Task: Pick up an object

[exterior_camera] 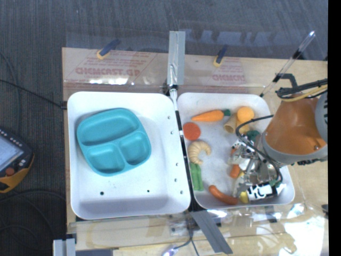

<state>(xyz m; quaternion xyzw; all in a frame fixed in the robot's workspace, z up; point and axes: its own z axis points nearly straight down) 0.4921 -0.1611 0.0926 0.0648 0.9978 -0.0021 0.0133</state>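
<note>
Several toy foods crowd the right bin point(184, 143) near the carrot point(209, 116); claw point(249, 183) low below it, grip state indiscernible, so descend squarely over one isolated piece.

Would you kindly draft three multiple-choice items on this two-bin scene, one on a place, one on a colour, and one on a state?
1. Where does the divided tray lie?
A. the left bin
B. the right bin
C. the bench outside the bins

2. What colour is the divided tray?
A. red
B. teal
C. yellow

3. Where is the gripper?
A. over the left bin
B. above the carpet
C. low in the right bin among the toy foods

Answers: 1 A, the tray rests in the left bin. 2 B, it is plainly teal. 3 C, the gripper sits in the right bin near the carrot.
</note>
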